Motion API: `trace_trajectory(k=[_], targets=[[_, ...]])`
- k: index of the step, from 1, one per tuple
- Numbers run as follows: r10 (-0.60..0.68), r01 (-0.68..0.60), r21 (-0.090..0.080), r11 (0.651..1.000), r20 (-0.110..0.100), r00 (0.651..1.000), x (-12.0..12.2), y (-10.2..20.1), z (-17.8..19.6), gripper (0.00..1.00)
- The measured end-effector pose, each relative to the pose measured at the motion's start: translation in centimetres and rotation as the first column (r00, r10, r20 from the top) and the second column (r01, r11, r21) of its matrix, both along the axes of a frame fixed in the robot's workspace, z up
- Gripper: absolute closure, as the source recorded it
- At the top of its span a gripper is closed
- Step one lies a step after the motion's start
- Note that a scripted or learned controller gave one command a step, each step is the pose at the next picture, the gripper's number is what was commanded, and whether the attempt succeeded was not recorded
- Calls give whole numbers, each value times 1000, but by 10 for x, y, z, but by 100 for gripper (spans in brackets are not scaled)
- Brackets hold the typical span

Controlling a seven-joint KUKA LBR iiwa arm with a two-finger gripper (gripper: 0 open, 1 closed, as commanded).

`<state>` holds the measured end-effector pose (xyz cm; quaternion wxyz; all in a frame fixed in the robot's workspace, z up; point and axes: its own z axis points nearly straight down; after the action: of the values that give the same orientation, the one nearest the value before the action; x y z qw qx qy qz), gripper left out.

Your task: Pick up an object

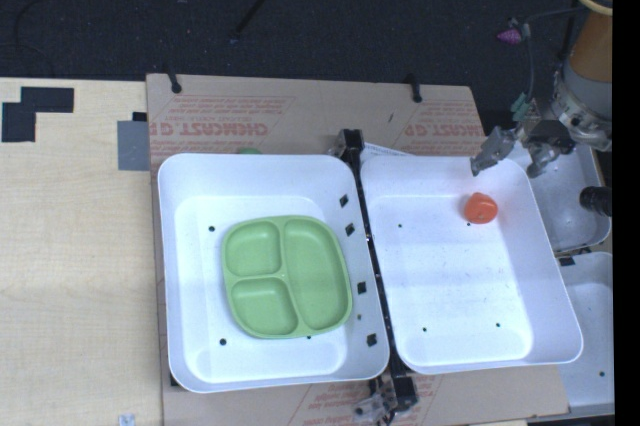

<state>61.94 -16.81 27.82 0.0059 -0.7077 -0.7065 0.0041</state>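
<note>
You've got the gripper [520, 150] at the top-right corner of the right bin [540, 314], fingers spread apart w/ nothing between them, hanging over the bin's far rim; the grey arm [590, 64] w/ its orange band comes in from the right edge. The orange object [480, 208] lies on the right bin's floor near that same corner, just below and left of the gripper, not touching it. In the left bin [190, 204] you see a green 3-compartment plate [286, 276] lying flat, about centred, well apart from the gripper.
</note>
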Motion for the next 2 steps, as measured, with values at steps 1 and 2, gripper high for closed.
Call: trace_trajectory(k=[1,2], targets=[[2,-2,-2,1000,13,1000,2,0,8,0],[2,-2,-1,1000,8,1000,7,3,-55,0]])
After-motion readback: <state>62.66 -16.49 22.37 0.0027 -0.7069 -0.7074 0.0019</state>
